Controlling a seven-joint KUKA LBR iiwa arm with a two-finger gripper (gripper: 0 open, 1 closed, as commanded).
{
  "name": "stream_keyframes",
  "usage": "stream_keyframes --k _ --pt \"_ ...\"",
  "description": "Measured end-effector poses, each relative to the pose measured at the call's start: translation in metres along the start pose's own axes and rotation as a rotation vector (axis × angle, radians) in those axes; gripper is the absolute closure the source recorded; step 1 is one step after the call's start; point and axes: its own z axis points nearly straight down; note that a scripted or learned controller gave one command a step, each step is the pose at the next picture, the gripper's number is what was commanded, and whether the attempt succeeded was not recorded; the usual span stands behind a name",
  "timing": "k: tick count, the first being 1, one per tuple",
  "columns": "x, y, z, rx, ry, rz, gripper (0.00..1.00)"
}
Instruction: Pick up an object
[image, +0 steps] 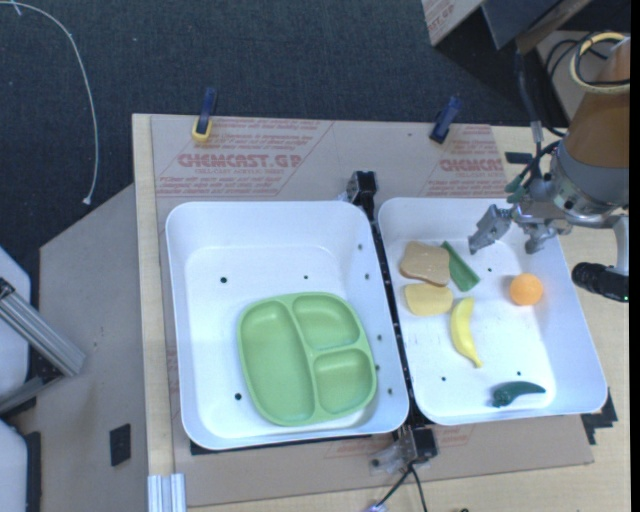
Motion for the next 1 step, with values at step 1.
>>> stream_keyframes --k 1 --pt "0.0005 0.0024 -0.0085 -0.015 -0.002 -0.003 0.0"
